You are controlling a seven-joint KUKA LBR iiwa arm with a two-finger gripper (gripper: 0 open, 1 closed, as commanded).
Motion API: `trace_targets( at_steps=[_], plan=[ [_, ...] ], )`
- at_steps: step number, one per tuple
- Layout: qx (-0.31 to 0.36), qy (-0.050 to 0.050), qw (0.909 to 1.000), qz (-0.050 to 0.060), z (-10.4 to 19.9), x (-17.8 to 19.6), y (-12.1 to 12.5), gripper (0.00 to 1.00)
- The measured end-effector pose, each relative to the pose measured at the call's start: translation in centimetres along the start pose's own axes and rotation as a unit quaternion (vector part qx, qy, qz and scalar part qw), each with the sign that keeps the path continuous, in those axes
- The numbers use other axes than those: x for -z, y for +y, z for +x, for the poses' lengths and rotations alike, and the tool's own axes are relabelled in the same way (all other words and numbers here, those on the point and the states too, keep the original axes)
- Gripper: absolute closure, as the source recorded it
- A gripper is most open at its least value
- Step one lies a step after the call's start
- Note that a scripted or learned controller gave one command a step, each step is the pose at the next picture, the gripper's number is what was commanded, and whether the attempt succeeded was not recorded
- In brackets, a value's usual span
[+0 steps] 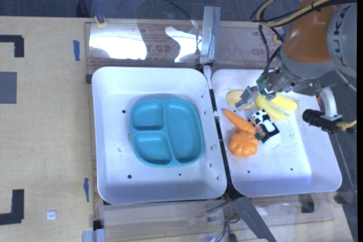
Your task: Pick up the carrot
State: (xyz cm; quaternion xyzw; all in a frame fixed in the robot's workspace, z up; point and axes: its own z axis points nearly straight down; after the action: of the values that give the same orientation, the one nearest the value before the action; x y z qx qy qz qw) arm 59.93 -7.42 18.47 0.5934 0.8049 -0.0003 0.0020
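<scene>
Grey metal fingers of the gripper [248, 98] hang over the upper left part of the right bin [317, 178]. The jaws stand apart, released, and nothing is between them. They are above a pale yellow piece, close to a yellow banana-like toy [278, 103]. The carrot [238, 121] lies just below and to the left of the fingertips, near the bin's left wall, slanted with its thin end up-left. Its thick end touches an orange pumpkin [243, 144], and a black-and-white object [265, 123] lies just beside it on the right.

I judge that this is the approach step; the grasp is not yet made. The next move should bring the jaws down across the carrot's middle, away from the pumpkin. The left bin [108, 139] holds a blue divided plate [166, 130].
</scene>
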Motion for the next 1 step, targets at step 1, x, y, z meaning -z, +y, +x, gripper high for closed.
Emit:
trace_targets(
  at_steps=[1],
  plan=[
    [0.105, 0.002, 0.9945, 0.001, 4.27, 0.05, 1.32, 0.0]
  ],
)
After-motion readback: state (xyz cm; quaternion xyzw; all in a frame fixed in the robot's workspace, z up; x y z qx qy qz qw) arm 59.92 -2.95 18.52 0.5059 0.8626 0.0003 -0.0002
